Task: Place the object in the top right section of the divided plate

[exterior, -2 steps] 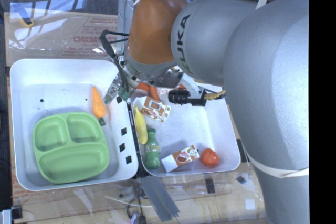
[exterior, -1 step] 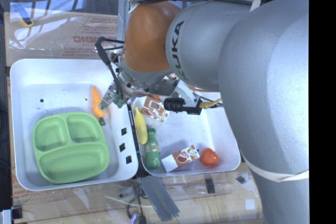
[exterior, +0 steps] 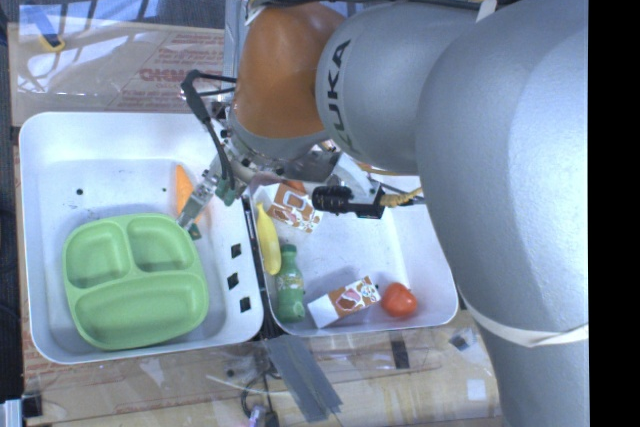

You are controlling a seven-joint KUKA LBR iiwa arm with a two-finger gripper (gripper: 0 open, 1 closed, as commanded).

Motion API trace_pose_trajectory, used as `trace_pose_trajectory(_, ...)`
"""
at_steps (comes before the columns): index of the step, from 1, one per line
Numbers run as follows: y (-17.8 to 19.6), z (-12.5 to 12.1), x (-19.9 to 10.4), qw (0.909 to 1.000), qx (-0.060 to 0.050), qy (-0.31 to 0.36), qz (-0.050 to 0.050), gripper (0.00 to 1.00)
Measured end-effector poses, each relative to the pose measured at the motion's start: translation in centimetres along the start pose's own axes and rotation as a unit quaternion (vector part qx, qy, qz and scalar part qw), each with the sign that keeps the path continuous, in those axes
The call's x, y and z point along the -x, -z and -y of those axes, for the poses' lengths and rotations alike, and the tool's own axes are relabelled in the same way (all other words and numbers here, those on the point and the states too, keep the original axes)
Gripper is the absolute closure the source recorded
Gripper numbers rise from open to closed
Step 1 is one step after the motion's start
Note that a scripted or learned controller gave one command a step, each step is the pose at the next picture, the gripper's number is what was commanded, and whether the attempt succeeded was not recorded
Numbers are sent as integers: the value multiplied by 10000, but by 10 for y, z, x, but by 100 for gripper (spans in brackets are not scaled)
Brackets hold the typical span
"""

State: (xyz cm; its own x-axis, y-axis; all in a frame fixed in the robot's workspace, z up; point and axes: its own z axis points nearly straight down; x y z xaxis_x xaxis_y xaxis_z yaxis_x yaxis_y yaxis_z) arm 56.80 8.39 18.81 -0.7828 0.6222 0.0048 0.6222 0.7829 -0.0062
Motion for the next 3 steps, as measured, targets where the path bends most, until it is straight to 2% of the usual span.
trace_pose_trajectory(2, 0, 0, 0, 10000, 0, 0, 0, 0)
trace_pose_trajectory(3, 66, -1, 50, 9998, 16, -221, 13, 0)
